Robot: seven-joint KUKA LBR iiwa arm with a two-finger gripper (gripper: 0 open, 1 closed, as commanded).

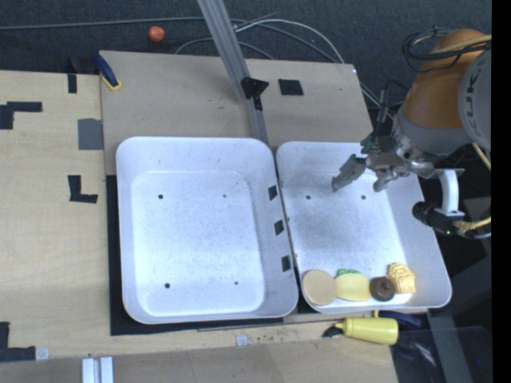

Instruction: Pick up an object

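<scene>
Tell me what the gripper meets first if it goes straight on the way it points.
Probably the bare floor of the right bin: the gripper points down-left, nothing between. Depth is uncertain.

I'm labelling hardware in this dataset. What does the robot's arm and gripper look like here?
The arm is grey with a broad orange band above the wrist and black cables looping over its top. It ends in a dark grey two-finger gripper with slim, tapered fingers. A white bracket with more black cabling sits beside the wrist.

Open gripper (363, 179) above right bin (319, 214), toys (355, 286) at near edge
</scene>
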